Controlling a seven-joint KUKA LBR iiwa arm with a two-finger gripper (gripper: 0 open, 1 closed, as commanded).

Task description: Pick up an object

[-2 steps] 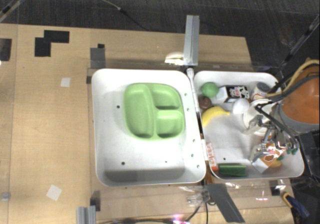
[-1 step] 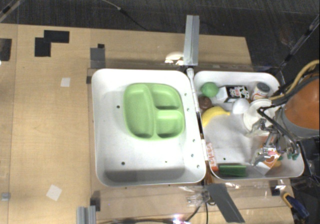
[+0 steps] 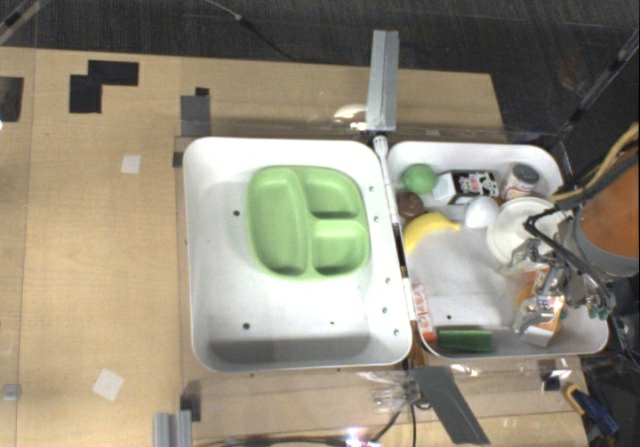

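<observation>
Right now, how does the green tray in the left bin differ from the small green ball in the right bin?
The green tray is broad, flat and split into compartments; the green ball is small and round. The tray lies alone mid-bin; the ball sits crowded among other items near its bin's far-left corner. Both are green.

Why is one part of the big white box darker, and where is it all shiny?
Camera view: a soft grey shadow lies along the left bin's near wall; glare brightens the metal post's foot; the tool looks slightly blurred.
</observation>
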